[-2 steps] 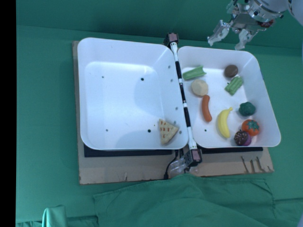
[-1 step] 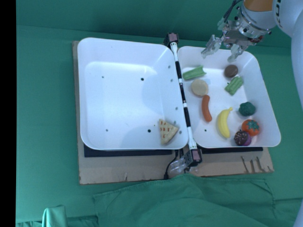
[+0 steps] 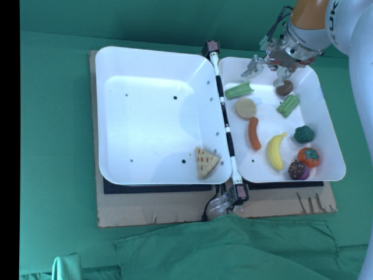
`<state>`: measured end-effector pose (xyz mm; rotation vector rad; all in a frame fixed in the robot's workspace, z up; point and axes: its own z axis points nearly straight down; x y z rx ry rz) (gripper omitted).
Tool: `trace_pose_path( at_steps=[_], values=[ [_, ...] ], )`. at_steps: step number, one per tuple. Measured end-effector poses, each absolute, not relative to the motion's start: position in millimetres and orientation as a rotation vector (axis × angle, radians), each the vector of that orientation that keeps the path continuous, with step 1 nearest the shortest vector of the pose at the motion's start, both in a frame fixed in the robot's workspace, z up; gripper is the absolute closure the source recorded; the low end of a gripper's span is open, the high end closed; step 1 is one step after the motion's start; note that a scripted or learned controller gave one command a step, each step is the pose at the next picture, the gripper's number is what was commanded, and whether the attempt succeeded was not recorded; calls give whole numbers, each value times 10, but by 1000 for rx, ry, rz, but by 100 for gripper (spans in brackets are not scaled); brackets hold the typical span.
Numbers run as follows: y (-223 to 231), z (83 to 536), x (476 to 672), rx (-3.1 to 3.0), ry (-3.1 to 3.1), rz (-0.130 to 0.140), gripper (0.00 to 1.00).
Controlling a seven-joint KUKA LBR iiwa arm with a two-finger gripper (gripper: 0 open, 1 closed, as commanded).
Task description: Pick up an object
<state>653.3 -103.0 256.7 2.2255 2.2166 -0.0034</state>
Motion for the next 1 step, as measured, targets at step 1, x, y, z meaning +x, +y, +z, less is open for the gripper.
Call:
trace_pose_path(
  at_steps=[1],
  values=[
    [-1018, 2166, 6542, 2227, 2218, -5, 0]
  ],
)
